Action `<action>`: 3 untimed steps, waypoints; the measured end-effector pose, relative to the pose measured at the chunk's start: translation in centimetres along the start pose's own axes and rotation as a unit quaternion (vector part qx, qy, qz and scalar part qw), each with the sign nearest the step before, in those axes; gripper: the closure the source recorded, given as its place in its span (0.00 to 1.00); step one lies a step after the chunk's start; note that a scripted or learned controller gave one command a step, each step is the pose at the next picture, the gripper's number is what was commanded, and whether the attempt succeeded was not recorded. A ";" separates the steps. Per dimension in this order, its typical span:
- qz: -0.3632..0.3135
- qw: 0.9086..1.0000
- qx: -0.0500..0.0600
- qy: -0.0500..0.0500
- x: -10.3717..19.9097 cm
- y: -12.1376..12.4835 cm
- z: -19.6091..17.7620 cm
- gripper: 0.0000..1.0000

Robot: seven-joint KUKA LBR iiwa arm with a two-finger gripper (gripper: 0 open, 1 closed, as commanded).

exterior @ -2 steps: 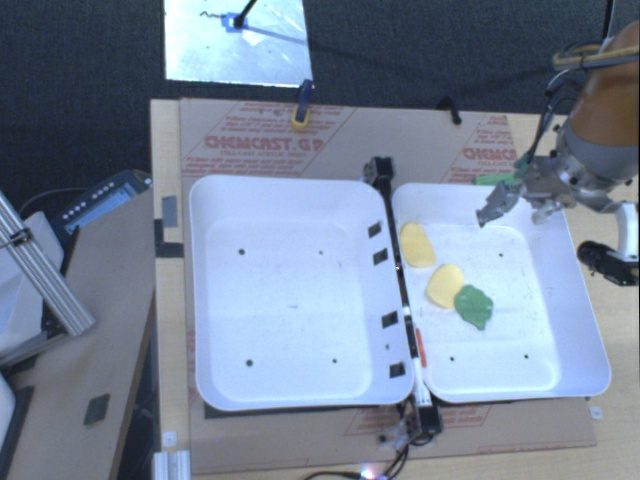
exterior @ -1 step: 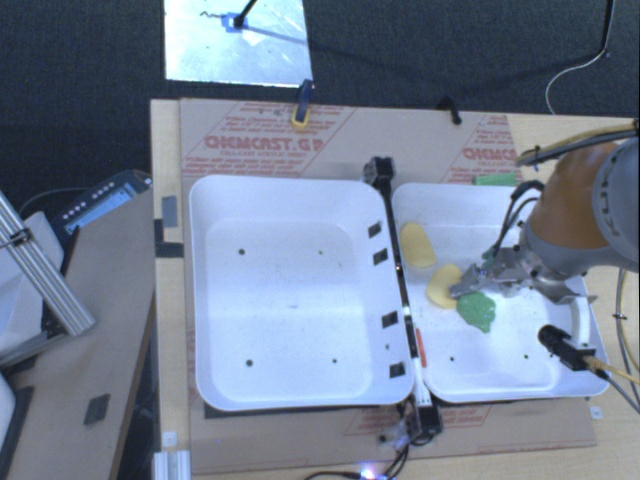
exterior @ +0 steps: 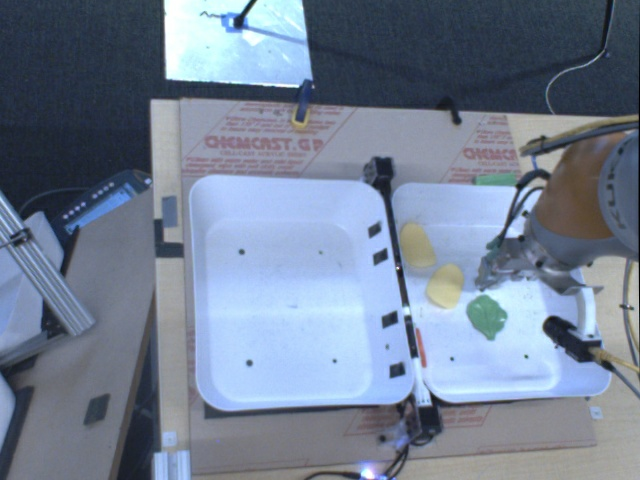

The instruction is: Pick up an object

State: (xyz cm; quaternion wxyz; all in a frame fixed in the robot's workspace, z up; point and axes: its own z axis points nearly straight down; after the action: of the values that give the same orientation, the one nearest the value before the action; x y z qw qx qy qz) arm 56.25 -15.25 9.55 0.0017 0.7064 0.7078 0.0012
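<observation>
Three small objects lie in the right bin [exterior: 520, 373]. A pale yellow piece [exterior: 417, 245] rests near the bin's left wall. A second yellow piece [exterior: 445, 286] lies just below and to its right. A green lump [exterior: 487, 316] sits right of that one, toward the bin's middle. My gripper [exterior: 494, 271] is low over the bin, just above the green lump and right of the second yellow piece. The arm [exterior: 585, 203] with its orange band reaches in from the right and covers the bin's far right corner.
The left bin [exterior: 215, 298] sits beside the right one, with a black clipped divider [exterior: 392, 268] between them. Both bins stand on a cardboard sheet [exterior: 270, 138]. A shiny metal plate [exterior: 237, 26] lies beyond the bench, and a grey rail device [exterior: 40, 278] at left.
</observation>
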 end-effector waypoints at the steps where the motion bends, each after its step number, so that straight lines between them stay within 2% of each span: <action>1: 0.001 1.000 0.000 0.000 1.9 -7.7 0.9 1.00; 2: -0.004 1.000 -0.002 0.001 6.3 -1.9 -0.7 1.00; 3: -0.005 1.000 -0.004 0.002 13.4 0.0 -9.5 1.00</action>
State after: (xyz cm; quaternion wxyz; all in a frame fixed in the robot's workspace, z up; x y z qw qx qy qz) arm 56.22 -1.83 19.00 0.0030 0.7025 0.7116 0.0051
